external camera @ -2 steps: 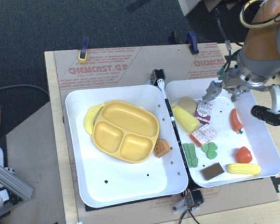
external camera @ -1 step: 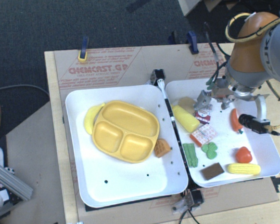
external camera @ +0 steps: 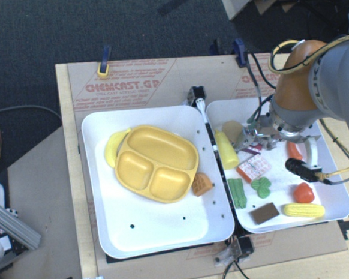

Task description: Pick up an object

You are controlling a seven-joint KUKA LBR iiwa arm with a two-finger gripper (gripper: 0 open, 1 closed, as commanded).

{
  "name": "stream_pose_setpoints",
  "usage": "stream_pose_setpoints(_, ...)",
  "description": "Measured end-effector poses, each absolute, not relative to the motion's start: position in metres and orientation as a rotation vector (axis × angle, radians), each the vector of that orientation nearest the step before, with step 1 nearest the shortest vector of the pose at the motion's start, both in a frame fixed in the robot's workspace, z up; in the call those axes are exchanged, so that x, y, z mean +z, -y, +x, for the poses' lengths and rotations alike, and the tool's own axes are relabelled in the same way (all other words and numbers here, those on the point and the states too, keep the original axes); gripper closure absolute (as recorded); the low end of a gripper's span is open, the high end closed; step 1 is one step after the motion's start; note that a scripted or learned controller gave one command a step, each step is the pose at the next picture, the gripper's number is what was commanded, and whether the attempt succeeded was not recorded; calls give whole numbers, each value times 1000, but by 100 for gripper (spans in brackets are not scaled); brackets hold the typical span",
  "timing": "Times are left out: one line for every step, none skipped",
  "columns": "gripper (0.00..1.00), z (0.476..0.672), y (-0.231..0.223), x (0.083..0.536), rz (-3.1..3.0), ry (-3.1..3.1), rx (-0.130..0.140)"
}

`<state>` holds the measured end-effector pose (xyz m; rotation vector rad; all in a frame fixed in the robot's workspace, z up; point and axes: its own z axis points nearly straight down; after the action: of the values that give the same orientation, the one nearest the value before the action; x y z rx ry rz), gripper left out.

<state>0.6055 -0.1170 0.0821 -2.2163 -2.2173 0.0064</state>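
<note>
My gripper [external camera: 254,138] is low over the back of the right bin [external camera: 341,198], and the grey arm with its orange band reaches in from the right. Just under it and toward the front lies a red and white packet [external camera: 254,170]. A tan lump [external camera: 232,129] sits to the gripper's left, beside a yellow cylinder [external camera: 226,150]. Nearer the front are a green pod [external camera: 237,193], a green leafy piece [external camera: 262,187], a brown block [external camera: 264,213], a yellow corn cob [external camera: 303,210] and a red tomato [external camera: 304,192]. An orange-red piece [external camera: 294,151] lies behind the wrist.
The left bin [external camera: 151,231] holds a large yellow divided plate [external camera: 155,163] lying over a yellow flat piece [external camera: 111,148], with a brown pastry-like piece [external camera: 202,183] at its right wall. The rim between the two bins runs just left of the yellow cylinder.
</note>
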Motion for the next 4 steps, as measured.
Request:
stream_pose_setpoints(0, 605, 117, 85, -2220, 2219, 2)
stream_pose_setpoints(100, 606, 117, 95, -2222, 2219, 0)
stream_pose_setpoints(100, 599, 117, 141, -2226, 2223, -4)
stream_pose_setpoints(100, 599, 117, 205, -2224, 2226, -5)
